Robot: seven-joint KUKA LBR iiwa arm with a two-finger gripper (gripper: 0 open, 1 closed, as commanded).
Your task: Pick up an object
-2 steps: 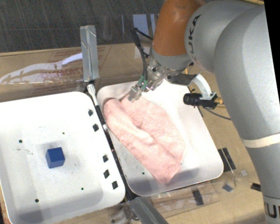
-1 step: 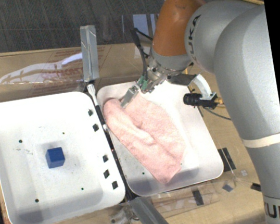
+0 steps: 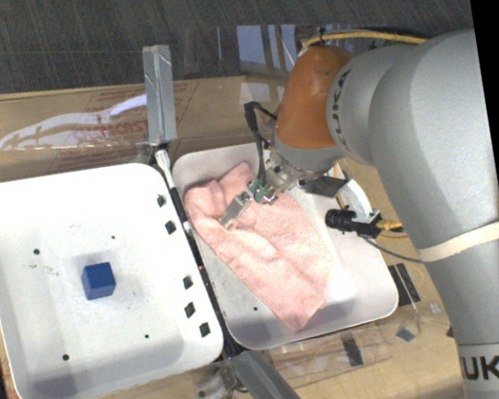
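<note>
A crumpled pink towel (image 3: 271,247) lies in the right bin (image 3: 369,302), stretching from its upper left corner down toward the front. My gripper (image 3: 245,201) is low over the towel's upper part, its grey metal fingers touching the cloth. A small blue cube (image 3: 99,280) sits alone in the left bin (image 3: 41,368), well away from the gripper.
The large grey arm with its orange band (image 3: 310,104) covers the right side of the right bin. A cable connector (image 3: 352,221) hangs beside the towel. A metal divider with black clips (image 3: 185,251) separates the bins. Brown cardboard lies under both bins.
</note>
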